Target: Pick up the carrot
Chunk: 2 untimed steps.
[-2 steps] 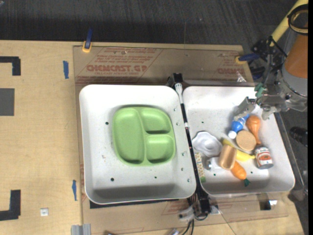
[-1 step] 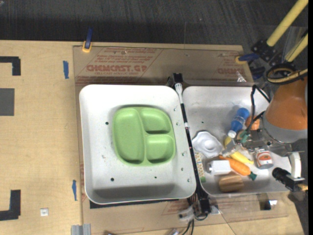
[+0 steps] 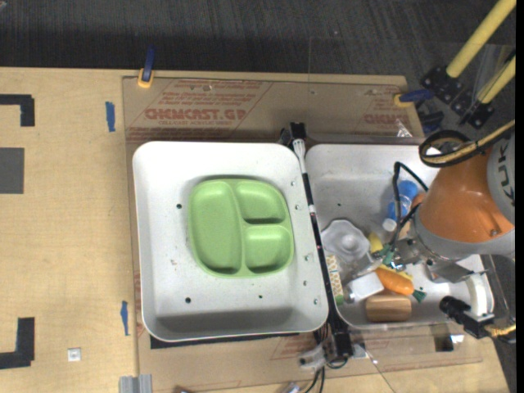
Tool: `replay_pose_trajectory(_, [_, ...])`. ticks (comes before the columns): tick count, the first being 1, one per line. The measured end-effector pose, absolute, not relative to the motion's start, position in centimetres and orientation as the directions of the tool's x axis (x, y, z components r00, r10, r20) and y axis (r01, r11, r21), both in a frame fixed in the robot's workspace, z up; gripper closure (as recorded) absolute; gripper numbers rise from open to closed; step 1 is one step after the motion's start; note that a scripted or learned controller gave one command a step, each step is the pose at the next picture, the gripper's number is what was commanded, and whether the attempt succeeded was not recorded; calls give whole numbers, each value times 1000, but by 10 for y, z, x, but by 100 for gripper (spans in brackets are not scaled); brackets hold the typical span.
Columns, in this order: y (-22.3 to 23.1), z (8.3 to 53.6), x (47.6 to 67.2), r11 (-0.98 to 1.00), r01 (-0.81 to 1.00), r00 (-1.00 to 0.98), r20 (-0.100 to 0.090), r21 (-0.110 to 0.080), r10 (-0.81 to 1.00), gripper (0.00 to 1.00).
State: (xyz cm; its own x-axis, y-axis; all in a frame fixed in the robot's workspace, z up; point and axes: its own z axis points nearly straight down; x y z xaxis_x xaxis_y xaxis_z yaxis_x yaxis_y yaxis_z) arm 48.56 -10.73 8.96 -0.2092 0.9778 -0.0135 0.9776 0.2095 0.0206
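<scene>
Lying in the right bin [image 3: 344, 166], toward its near edge: the carrot [image 3: 395, 282], orange, tilted, just above a brown block [image 3: 387, 308] and right of a clear plastic cup [image 3: 344, 241]. Hanging over the carrot's upper right, the end effector [image 3: 401, 256], mostly hidden under the orange wrist; impossible to tell its opening. Left of that bin, a second bin [image 3: 155, 219] holding a green divided plate [image 3: 241, 225].
</scene>
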Motion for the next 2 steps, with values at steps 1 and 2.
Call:
replay_pose_trajectory(1, [-110, 102, 488, 205, 978, -205, -24, 31, 979, 100])
replay_pose_trajectory(2, [-110, 101, 488, 206, 978, -205, -23, 30, 978, 0])
